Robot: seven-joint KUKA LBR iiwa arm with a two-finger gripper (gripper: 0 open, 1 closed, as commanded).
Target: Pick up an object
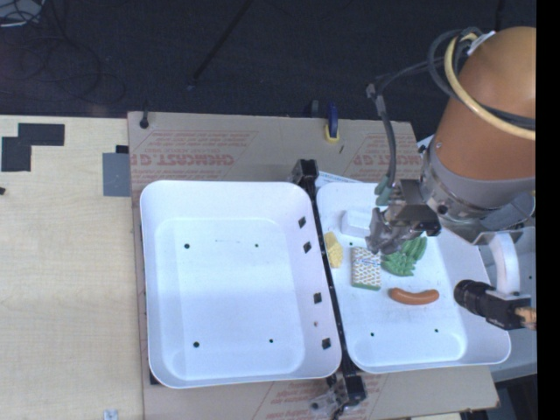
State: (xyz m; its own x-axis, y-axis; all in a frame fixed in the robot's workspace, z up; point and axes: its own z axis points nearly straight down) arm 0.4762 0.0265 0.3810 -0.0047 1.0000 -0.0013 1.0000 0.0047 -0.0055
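Observation:
My gripper [382,241] hangs low over the right bin [411,344], at its upper middle. Just below it lies a small checkered pad [367,269], white with green and yellow. A green leafy toy [408,255] lies right beside the gripper on its right. A brown sausage [413,297] rests further toward the front. A yellow piece [333,249] lies by the bin's left wall, and a white block [356,223] sits to the gripper's left. Nothing shows between the fingers.
The left bin [229,287] stands beside the right one, joined by black clips along the shared wall. Both bins sit on a brown cardboard sheet [227,147] on a pale wooden bench. A blue and yellow clamp [332,125] holds the sheet's far edge.

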